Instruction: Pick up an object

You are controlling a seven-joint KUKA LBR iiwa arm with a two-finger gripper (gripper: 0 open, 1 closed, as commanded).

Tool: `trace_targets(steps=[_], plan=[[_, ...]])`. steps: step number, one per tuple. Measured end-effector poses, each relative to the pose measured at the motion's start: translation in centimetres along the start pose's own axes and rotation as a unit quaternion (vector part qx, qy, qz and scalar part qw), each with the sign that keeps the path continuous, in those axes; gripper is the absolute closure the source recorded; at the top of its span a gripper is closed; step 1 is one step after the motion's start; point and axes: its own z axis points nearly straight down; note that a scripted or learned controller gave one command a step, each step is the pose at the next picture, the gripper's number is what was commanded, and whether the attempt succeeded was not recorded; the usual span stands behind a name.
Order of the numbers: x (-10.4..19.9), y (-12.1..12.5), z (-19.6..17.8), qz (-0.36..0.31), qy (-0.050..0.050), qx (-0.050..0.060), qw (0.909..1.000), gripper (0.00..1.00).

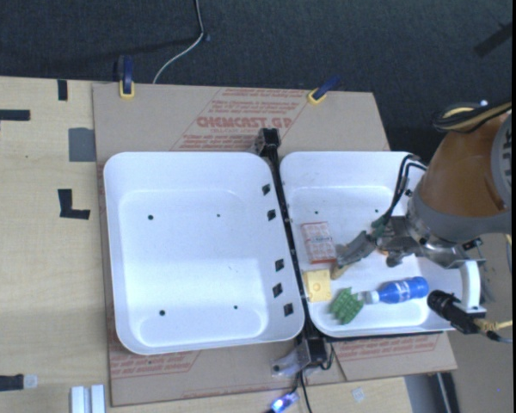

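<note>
Hovering low over the right shallow white plastic bin [353, 169], my grey two-finger claw [348, 256] points toward the small pink-and-white printed packet [317, 240]; whether it is clenched or released, I cannot tell. Just beside it lie a flat yellow square piece [318, 286], a knobbly green plastic block [346, 305] and a blue-and-white bottle [398, 292] on its side. My left white bin [120, 231] adjoins.

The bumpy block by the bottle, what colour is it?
Green; the bumpy block lies beside the bottle in the camera view.
</note>
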Motion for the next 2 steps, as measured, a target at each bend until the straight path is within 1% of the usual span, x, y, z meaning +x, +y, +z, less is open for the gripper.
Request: trace_targets(steps=[1, 2], plan=[[1.9, -0.6, 9.7, -0.001, 0.002, 0.006, 1.0, 0.0], [0.6, 4.1, 10.6, 0.0, 0.0, 0.0, 1.0, 0.0]])
